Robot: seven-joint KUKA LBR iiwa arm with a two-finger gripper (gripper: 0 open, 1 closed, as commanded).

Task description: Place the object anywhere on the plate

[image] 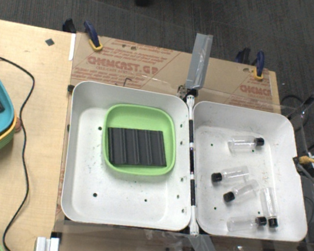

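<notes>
Wooden worktop (11, 187) carries two white bins: the left bin (74, 197) holds a green plate (141, 118) at frame centre, the right bin (291, 173) holds clear vials (245, 143) with black caps. Smooth and round, a vial could roll or slip from a pinch. The hand's state I cannot tell.

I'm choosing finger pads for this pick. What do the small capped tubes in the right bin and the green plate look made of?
Tubes: clear plastic or glass, glossy; the bin floor shows through them, and they have black caps. Green plate: likely moulded plastic with a matte to satin finish, even colour and a rounded rim. Dark ribbed insert on it: matte, possibly rubber or foam.
</notes>
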